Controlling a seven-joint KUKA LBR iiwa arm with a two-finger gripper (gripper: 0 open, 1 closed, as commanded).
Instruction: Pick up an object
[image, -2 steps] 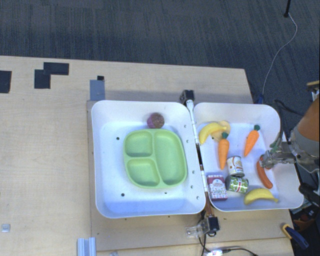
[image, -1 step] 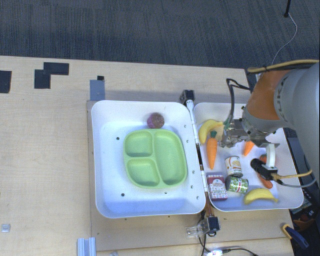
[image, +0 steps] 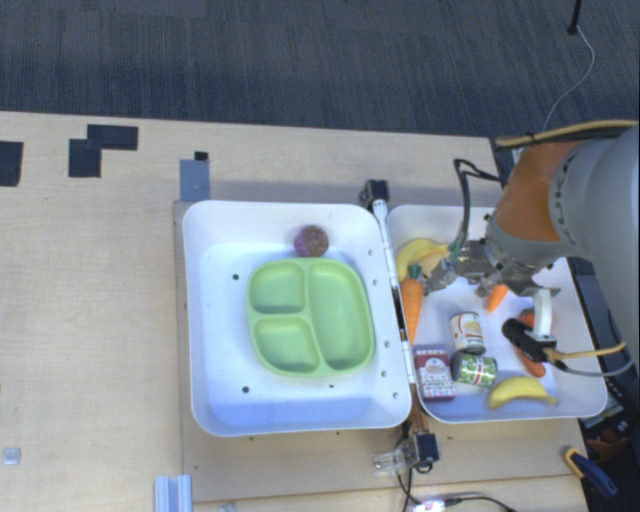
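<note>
Surface: wooden bench (image: 90, 300) with two white bins, dark carpet beyond.
Right bin (image: 580, 400): two bananas (image: 520, 392) (image: 420, 255), two cans (image: 474, 370) (image: 466, 330), one red box (image: 433, 373), one carrot (image: 411, 308).
Left bin (image: 210, 330): one green divided plate (image: 308, 316); one purple ball (image: 312, 240) behind it.
Gripper (image: 455, 268): low over right bin near far banana; fingers' spread cannot be told.

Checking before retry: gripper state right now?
Gripper: over the right bin, near the upper banana; open or closed cannot be told, nothing visibly held.
</note>
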